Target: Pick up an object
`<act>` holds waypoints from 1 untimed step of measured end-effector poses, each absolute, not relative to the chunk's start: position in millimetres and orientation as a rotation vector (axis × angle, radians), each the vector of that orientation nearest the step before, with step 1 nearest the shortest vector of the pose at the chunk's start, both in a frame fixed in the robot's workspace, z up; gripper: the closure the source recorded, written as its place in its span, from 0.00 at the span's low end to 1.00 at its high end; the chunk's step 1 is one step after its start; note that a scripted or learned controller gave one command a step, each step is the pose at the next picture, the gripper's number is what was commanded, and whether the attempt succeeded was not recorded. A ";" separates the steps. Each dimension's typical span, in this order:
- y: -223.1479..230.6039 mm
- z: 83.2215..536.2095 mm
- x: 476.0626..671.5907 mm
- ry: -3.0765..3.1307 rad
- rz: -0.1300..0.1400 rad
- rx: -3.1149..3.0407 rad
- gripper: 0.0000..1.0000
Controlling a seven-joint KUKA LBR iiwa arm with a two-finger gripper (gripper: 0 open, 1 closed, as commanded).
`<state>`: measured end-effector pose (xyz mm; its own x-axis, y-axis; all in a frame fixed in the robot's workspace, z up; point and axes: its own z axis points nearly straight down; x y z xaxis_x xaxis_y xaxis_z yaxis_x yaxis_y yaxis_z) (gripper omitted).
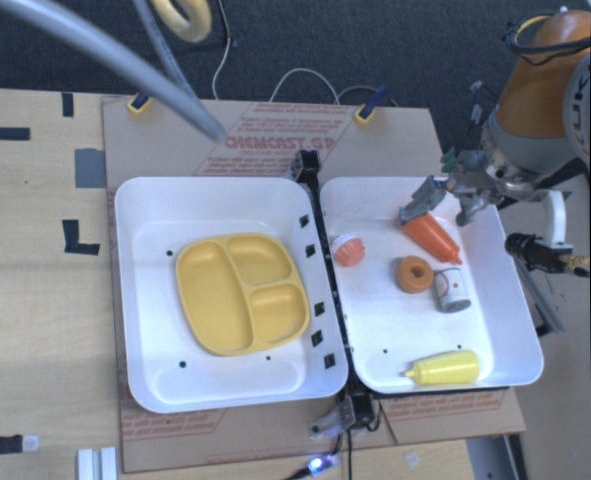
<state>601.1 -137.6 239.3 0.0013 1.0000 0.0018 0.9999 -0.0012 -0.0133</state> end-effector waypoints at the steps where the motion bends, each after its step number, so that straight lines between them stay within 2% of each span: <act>1: -137.2 245.9 603.5 -2.222 0.002 -2.219 0.00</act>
